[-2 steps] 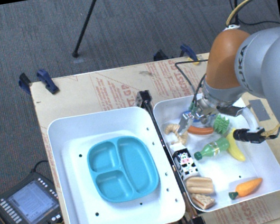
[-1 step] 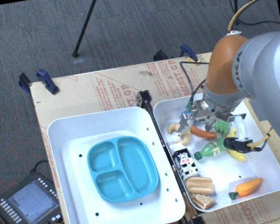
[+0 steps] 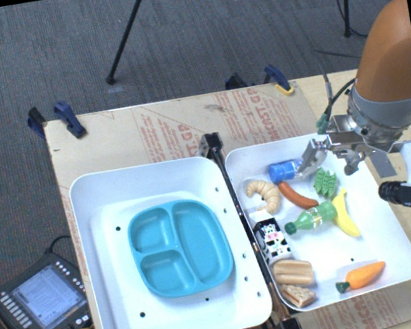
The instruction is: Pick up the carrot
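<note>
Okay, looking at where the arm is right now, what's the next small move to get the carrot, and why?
Probably carry the gripper toward the near right corner of the right bin, stopping above the carrot. Right now the gripper sits at the bin's far side by the blue can and the green leafy toy, well apart from the carrot, which lies alone near the front wall.

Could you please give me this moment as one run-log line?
task: pick carrot | carrot: right bin, near corner, untouched | claw: over bin's far side, apart from carrot | status: not grasped
</note>
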### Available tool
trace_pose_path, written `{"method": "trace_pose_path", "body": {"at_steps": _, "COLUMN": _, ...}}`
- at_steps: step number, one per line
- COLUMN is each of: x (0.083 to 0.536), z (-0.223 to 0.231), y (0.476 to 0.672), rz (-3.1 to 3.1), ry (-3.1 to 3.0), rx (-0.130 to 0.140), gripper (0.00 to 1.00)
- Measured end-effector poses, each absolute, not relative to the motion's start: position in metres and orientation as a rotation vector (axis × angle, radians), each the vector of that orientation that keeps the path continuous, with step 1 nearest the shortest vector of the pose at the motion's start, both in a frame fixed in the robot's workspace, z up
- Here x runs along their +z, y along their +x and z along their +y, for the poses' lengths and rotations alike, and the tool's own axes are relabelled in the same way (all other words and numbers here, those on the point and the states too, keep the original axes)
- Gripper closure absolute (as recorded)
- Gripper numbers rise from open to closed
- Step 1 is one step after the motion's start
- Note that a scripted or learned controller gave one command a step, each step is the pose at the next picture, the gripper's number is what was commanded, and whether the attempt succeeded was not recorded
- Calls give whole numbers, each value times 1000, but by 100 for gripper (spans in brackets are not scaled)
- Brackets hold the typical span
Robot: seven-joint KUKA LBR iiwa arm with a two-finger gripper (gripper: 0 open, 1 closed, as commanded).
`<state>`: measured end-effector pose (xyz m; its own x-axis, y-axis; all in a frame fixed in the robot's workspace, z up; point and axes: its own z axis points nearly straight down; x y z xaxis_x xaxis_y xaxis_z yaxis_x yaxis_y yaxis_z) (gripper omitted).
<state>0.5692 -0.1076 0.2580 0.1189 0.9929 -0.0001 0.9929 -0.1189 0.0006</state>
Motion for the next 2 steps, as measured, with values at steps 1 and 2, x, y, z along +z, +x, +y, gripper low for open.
{"method": "trace_pose_path", "body": {"at_steps": 1, "x": 187, "z": -59, "y": 528, "rz": 2151, "ry": 2297, "rx": -4, "gripper": 0}}
{"method": "trace_pose_path", "body": {"at_steps": 2, "x": 256, "z": -51, "y": 618, "rz": 2231, "ry": 2211, "rx": 1, "gripper": 0}}
